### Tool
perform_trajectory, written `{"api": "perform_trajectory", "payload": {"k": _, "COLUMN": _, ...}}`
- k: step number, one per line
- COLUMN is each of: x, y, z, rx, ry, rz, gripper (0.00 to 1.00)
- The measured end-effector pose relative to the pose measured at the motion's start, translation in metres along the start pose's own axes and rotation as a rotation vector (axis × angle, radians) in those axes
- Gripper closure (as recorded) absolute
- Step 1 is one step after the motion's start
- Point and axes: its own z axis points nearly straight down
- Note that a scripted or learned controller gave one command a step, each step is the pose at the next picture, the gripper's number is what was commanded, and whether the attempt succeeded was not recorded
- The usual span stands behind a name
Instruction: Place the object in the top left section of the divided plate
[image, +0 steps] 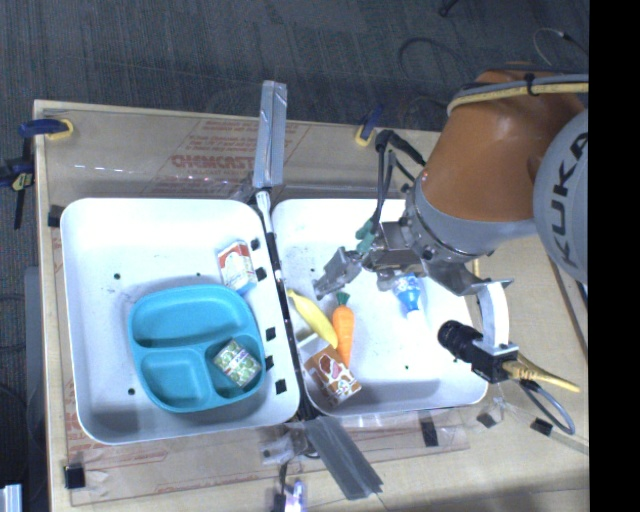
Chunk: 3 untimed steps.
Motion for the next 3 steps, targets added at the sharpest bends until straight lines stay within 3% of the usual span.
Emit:
{"api": "perform_trajectory", "payload": {"k": 1, "x": -0.056, "y": 0.061, "z": -0.08, "rx": -0.001, "ry": 0.0, "rz": -0.067, "gripper": 0.0}}
{"api": "perform_trajectory", "payload": {"k": 2, "x": -0.163, "y": 0.09, "z": -0.074, "rx": 0.0, "ry": 0.0, "rz": -0.23, "gripper": 0.0}}
{"api": "perform_trajectory", "payload": {"k": 3, "x": -0.176, "y": 0.169, "z": -0.099, "rx": -0.001, "ry": 0.0, "rz": -0.441, "gripper": 0.0}}
